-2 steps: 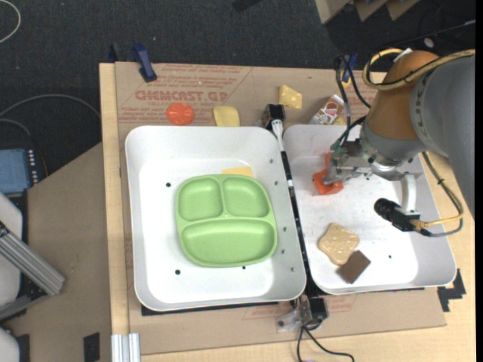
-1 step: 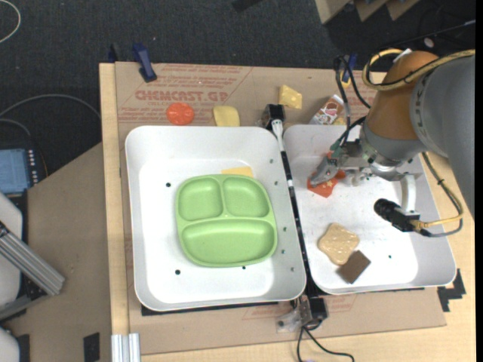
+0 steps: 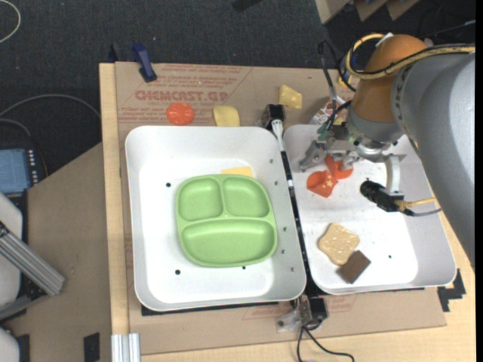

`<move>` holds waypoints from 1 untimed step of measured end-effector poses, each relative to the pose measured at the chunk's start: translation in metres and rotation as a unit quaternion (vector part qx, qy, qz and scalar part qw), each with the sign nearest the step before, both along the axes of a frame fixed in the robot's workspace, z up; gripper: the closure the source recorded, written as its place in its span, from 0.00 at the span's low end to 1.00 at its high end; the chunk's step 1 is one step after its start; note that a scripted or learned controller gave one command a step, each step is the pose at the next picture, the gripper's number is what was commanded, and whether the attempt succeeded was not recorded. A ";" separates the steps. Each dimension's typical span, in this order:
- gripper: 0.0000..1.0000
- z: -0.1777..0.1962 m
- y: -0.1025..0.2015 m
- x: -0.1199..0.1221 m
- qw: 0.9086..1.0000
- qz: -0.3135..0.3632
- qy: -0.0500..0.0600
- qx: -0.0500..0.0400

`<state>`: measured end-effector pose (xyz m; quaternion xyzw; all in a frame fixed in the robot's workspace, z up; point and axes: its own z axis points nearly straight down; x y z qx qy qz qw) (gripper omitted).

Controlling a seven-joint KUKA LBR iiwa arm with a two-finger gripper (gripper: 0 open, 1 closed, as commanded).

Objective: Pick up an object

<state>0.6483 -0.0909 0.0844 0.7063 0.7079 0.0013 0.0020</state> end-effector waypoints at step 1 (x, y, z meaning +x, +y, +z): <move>0.00 0.000 -0.009 -0.046 1.000 -0.002 0.005 0.001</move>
